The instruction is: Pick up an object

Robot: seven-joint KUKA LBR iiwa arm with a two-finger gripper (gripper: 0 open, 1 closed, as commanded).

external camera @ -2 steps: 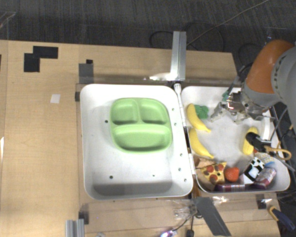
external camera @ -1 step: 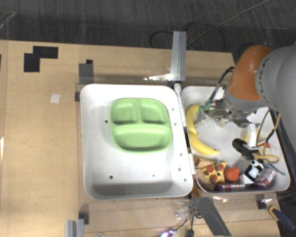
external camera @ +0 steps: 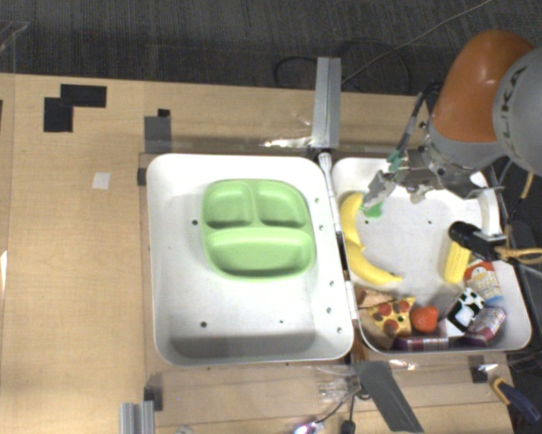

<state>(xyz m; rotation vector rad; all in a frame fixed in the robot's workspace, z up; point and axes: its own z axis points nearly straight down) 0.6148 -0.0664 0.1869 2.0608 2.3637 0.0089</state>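
We find the gripper low over the right bin, cannot tell whether open or closed, with the banana, its likeliest pick, just toward the view's lower left, long axis following the bin's left wall.

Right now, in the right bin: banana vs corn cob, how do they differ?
Length: the banana is clearly longer than the corn cob.
Shape: the banana curves; the corn cob is straight and stubby.
Place: the banana lies along the left wall of the right bin; the corn cob sits near its right side.
Shared: both are yellow and lie in the same bin.
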